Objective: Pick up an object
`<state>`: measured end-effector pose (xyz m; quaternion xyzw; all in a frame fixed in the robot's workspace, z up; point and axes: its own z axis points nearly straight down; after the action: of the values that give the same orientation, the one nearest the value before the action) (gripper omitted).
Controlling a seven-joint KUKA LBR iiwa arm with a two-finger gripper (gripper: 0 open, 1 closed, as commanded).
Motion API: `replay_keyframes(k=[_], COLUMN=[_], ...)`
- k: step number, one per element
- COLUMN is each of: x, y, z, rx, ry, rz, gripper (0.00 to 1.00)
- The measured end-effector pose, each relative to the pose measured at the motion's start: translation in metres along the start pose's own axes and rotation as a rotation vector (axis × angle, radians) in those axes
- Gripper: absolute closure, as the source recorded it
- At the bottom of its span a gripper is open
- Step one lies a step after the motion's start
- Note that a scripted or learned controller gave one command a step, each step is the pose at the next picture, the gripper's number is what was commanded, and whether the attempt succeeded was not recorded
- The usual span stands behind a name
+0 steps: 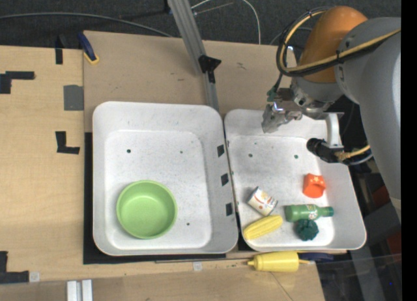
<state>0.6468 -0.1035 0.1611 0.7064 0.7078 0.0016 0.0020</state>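
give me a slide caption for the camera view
Gripper above the right bin's far edge; green bowl in the left bin.

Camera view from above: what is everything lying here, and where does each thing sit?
bins: two, white, side by side on the bench
bowl: one, green, left bin, near corner
can: one, white and red, tipped over, right bin
corn cob: one, yellow, right bin, near edge
bottle: one, green, lying in right bin
broccoli: one, dark green, beside the bottle
orange toy: one, right bin, right side
mustard bottle: one, yellow, on the bench outside the bins
arm: one, grey with an orange band
claw: one, over the right bin's far edge
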Motion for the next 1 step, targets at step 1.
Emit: replay_keyframes(k=[1], x=[0.0003], y=[0.0013], z=[-0.0528], rx=[0.001], ry=[0.000], rz=[0.000], gripper=[1.00])
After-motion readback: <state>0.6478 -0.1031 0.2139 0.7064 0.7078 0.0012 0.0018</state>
